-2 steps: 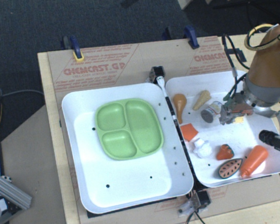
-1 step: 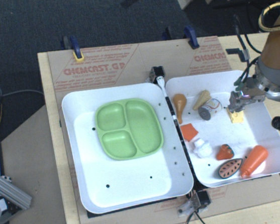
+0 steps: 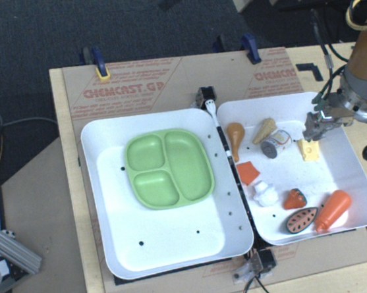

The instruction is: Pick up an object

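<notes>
White bins side by side on brown cardboard-topped bench. Left bin (image 3: 115, 237) carries green three-compartment plate (image 3: 170, 168), sitting in upper middle, compartments bare. Right bin (image 3: 356, 174) carries the loose stuff: tan pear-shaped piece (image 3: 235, 135) near divider at top; tan cone-like piece (image 3: 264, 129) just right of it; small grey cylinder (image 3: 273, 145) touching or nearly touching cone's lower end; yellow flat piece (image 3: 311, 151) further right; orange-red flat square (image 3: 248, 172) near divider, mid bin; small white lumpy item (image 3: 266, 194) below it; small red item with dark top (image 3: 295, 198) to right of that; dark oval with red speckles (image 3: 302, 221) at bottom, touching orange carrot-like piece (image 3: 334, 208), which lies tilted toward bottom right corner. Grey arm with orange band enters from right edge, gripper (image 3: 316, 126) hanging over upper right part of right bin, just above and beside yellow flat piece. Can't tell whether touching it or hovering clear; view slanted, no clean gap visible. Finger spread not resolvable: metal parts too small and cluttered, so open-or-closed unknown. Nothing visibly held between fingers. Yellow flat piece appears flat on bin floor, apart from grey cylinder. Two blue clamps (image 3: 100, 63) along bench's far edge; black bracket (image 3: 206, 96) at top of seam between bins. Dark carpet around bench.
</notes>
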### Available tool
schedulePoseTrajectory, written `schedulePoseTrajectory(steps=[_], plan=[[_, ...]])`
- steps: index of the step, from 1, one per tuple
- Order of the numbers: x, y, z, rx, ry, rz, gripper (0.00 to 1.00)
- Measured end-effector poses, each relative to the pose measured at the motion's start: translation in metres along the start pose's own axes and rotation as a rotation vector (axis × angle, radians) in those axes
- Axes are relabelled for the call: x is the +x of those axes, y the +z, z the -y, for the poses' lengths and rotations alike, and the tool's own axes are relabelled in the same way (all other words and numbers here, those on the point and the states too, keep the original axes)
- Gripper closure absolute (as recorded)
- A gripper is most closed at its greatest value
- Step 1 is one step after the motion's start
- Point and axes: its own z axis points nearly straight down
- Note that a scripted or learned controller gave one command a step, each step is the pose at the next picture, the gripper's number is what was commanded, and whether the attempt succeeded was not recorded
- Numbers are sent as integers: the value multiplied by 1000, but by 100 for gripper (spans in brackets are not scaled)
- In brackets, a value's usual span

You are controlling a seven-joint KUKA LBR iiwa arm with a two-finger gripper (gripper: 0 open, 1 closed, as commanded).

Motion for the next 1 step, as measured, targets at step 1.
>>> schedulePoseTrajectory(steps=[1], plan=[[37,8,33,10,-1,-4,100]])
